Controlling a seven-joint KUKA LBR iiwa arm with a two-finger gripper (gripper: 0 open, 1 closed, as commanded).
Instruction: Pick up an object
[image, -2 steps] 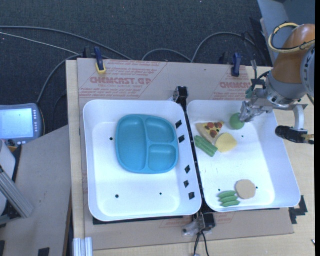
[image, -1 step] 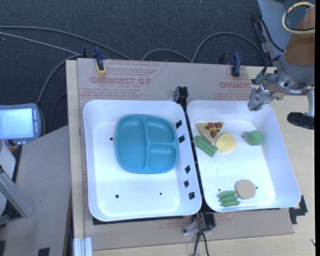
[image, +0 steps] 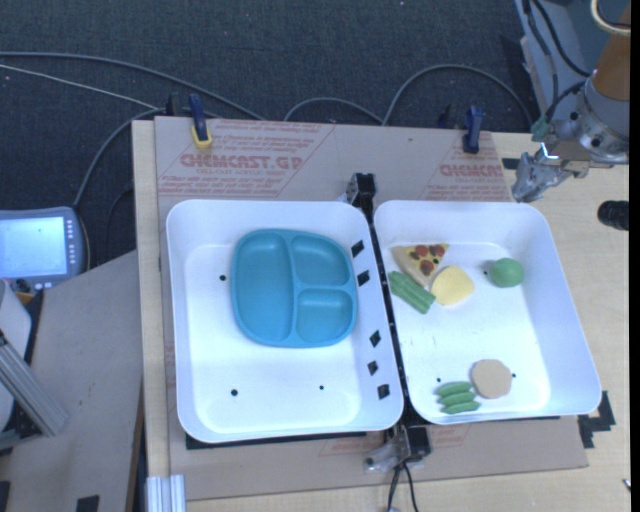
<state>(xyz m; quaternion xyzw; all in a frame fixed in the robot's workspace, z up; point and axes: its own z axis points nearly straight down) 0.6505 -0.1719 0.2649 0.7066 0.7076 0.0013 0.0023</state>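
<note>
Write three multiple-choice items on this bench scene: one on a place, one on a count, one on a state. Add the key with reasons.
1. Where does the blue tray lie?
A. left bin
B. right bin
C. on the bench

2. How many green items lie in the right bin?
A. one
B. three
C. five

3. How does the gripper stand to the toys?
A. it touches the pizza slice
B. it presses on the tan disc
C. it is off them, at the right bin's far right corner

Key: 1 A, the tray rests inside the left bin. 2 B, a green ball, a pod by the pizza slice, another pod by the tan disc. 3 C, it is at the corner, clear of every toy.
</note>
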